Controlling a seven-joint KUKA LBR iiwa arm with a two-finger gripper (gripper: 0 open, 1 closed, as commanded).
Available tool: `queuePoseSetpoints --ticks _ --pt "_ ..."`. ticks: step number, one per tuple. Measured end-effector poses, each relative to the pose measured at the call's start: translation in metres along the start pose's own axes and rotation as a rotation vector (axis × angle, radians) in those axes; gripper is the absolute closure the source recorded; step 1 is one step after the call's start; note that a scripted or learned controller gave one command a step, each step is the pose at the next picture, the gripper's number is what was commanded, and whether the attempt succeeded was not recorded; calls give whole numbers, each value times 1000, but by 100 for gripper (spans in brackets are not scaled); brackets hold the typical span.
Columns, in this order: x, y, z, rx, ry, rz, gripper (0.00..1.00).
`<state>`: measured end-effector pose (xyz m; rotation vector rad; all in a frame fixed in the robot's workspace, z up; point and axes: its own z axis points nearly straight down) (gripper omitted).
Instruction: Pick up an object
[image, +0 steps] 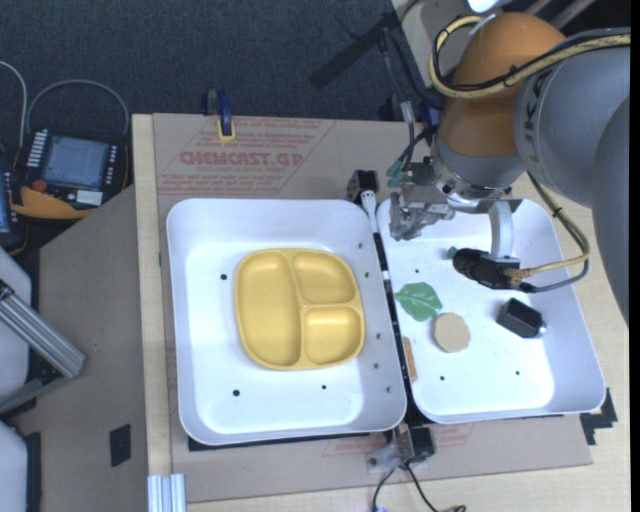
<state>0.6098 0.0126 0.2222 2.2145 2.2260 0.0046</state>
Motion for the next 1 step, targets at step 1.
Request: queuePoseSetpoints --ticks 1 --pt "56 -3 -12 0 1 -2 100"
